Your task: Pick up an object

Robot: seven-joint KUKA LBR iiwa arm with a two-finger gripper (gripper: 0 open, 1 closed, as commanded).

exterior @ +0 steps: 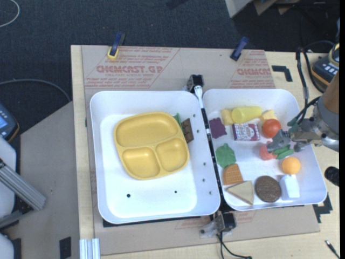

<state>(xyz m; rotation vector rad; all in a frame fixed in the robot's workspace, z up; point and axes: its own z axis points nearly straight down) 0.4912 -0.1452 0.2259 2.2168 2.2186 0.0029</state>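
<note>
Tan wedge, tip pointing right

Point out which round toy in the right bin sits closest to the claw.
The orange ball, just below the claw. The red tomato lies a little farther above it, and the brown cookie is farthest, toward the bin's front edge.

The arm is getting cut off by the right edge, so just its wrist end is showing. The gripper is sitting over a red and green thing, hiding most of it, and its fingertips are blurring together. A brown block is half tucking under the yellow tray.
</note>
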